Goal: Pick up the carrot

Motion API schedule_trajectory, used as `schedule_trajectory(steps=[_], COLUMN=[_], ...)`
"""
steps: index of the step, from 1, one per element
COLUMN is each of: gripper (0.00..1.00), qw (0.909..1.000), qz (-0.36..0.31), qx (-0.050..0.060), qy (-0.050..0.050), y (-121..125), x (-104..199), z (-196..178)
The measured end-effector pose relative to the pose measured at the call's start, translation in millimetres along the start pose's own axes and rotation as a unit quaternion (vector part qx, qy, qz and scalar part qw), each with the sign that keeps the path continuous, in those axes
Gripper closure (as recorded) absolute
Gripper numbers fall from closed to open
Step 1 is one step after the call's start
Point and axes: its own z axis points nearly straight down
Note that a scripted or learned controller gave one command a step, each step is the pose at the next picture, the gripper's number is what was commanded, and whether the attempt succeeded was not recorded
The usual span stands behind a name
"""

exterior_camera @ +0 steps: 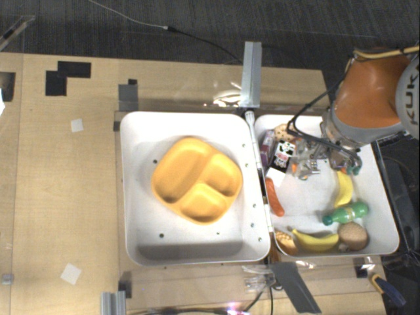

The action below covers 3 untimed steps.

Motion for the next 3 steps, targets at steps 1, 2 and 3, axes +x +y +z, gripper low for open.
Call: schedule_trajectory(steps=[1,2,3], gripper=[1.0,1.0,1.0], qw=[0.9865,0.9264,0.9097], qz=[-0.164,-0.376,-0.415], qx=[0.003,0.0,0.0], qy=[-0.002,0.001,0.001], y=[-82.4,-53.4,-26.4], x=[-70.9,-17.3,56.0], z=[72.2,74.0,71.6])
